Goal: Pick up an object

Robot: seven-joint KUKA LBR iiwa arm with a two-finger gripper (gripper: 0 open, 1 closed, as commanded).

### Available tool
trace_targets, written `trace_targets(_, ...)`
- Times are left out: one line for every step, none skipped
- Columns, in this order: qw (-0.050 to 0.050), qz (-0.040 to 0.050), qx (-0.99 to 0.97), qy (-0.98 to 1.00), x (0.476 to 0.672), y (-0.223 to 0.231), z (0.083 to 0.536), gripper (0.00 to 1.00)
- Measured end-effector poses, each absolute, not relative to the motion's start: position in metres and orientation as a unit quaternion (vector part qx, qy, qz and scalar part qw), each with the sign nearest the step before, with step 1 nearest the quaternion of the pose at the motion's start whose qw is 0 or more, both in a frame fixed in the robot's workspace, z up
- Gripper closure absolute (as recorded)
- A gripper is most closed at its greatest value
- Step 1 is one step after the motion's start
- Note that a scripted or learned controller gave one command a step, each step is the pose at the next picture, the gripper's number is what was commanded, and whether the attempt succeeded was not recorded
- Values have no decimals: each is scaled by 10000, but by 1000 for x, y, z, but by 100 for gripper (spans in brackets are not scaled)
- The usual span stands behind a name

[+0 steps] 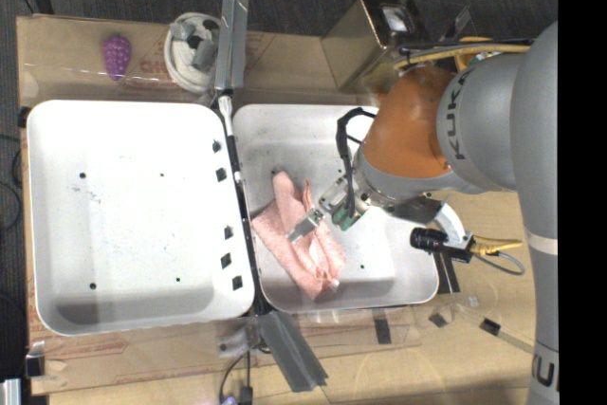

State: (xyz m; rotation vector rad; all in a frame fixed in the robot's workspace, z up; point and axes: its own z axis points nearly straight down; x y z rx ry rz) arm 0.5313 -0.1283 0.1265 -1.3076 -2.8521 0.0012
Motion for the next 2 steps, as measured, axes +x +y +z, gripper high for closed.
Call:
trace_targets(11,4,-4307,-9025,605,-115,91,0)
trace_targets(12,4,-4280,-9038,606,-114,101,100)
